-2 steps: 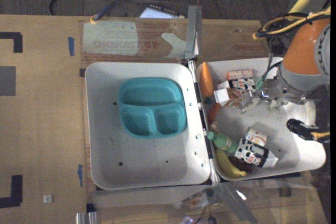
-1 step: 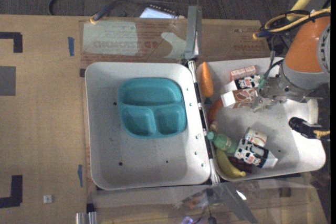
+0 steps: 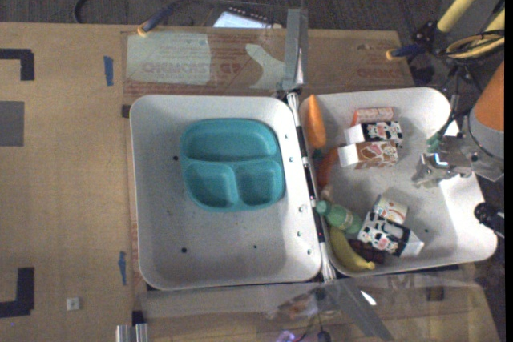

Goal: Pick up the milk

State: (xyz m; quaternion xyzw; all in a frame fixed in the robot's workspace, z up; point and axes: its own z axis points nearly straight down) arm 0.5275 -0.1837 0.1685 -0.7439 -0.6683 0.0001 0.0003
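Note:
Three small cartons lie in the right bin (image 3: 449,112). A cow-patterned milk carton (image 3: 377,126) with an orange end rests near the back. Touching its front side is a brown and white carton (image 3: 369,154). Another cow-patterned milk carton (image 3: 388,230) lies tilted near the front. My gripper (image 3: 434,167) hangs over the right side of this bin, to the right of the two back cartons and apart from them. Nothing shows in its grasp.
An orange carrot (image 3: 314,126), a green bottle (image 3: 337,215) and a yellow banana (image 3: 350,251) lie along the right bin's left wall. In the left bin (image 3: 152,196) sits a teal divided tray (image 3: 232,164). Brown bench surrounds both bins.

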